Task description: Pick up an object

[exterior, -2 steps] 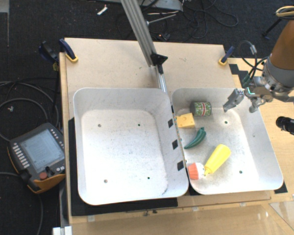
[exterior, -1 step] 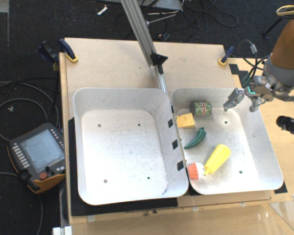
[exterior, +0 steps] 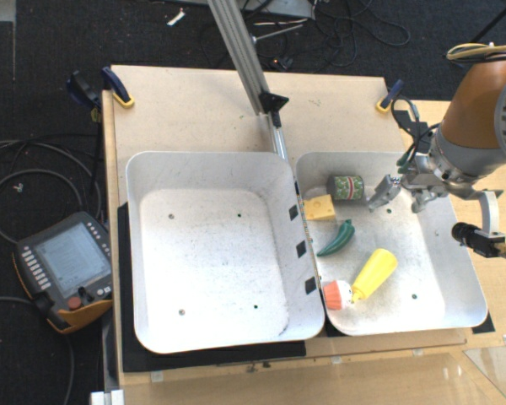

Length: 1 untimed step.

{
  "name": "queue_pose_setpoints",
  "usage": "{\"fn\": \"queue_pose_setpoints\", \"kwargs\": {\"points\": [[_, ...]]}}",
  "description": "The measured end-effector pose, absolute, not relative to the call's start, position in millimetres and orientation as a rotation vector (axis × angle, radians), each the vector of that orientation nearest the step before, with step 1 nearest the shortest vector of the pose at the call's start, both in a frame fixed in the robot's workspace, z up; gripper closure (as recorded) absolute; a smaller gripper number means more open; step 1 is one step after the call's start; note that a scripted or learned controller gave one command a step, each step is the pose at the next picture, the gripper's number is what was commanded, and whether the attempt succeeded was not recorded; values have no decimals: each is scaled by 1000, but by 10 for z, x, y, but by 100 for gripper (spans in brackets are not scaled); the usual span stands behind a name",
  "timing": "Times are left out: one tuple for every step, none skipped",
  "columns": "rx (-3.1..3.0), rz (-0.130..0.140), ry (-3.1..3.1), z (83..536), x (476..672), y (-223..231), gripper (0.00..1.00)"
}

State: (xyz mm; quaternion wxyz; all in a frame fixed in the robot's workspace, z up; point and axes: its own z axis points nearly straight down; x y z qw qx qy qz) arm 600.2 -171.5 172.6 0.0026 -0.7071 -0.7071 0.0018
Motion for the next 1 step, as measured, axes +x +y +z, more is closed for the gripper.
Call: {"fn": "queue_pose_setpoints", "kwargs": {"points": [[-2218, 6, -2217, 1084, 5961, -1721, 0]]}}
